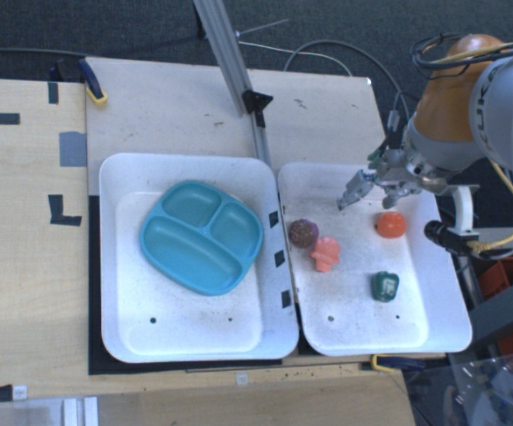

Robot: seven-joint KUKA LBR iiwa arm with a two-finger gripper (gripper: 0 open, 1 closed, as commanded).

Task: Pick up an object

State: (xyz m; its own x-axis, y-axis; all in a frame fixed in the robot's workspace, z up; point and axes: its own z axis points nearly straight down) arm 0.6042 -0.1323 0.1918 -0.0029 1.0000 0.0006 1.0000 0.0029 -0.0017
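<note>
The right bin (354, 327) holds a dark reddish ball (303, 232), a pink toy (326, 254), an orange-red round object (390, 225) and a small green object (384, 286). My gripper (366, 195) hangs over the upper part of this bin, its two fingers spread apart with nothing between them. One fingertip (343, 202) points toward the bin's middle and the other ends just above the orange-red object. The gripper stands above and to the right of the dark ball, clear of every object.
The left bin (119, 264) carries a blue divided plate (202, 235). A metal pole (230, 47) slants down to the gap between the bins. Cables (327, 51) loop behind the right bin, and the arm's grey and orange body (461, 105) fills the upper right.
</note>
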